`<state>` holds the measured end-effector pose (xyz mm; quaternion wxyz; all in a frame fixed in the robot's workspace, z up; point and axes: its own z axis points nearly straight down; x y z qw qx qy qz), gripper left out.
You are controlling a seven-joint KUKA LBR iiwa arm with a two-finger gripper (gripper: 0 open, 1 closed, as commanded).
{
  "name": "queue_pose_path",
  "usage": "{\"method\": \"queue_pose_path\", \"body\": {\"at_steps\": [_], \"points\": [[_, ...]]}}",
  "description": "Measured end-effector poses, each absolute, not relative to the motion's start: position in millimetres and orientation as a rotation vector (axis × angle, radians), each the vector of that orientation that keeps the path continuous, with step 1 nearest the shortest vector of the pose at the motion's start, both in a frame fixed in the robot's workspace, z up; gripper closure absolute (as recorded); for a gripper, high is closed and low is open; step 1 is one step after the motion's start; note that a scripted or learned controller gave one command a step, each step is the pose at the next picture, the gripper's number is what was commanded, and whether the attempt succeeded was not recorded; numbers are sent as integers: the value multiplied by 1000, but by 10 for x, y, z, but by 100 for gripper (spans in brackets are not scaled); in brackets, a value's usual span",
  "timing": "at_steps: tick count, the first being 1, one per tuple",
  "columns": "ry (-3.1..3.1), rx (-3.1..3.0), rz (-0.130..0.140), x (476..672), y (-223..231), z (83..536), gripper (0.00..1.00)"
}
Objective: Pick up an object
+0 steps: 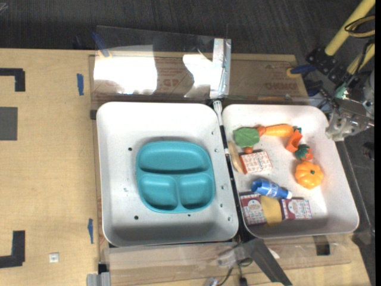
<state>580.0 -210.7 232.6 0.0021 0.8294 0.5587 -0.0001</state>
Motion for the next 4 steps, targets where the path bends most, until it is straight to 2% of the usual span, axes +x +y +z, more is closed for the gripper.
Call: {"method": "queue_pose_path", "body": {"at_steps": [1,2,3,4], "points": [[1685,2651,-2,6385,-1991,2130,100],[908,3010,-6,6662,-1862,1010,100],[705,3067,1,6409,-2131,865,100],[550,3095,1,6594,-1555,862,100]]}}
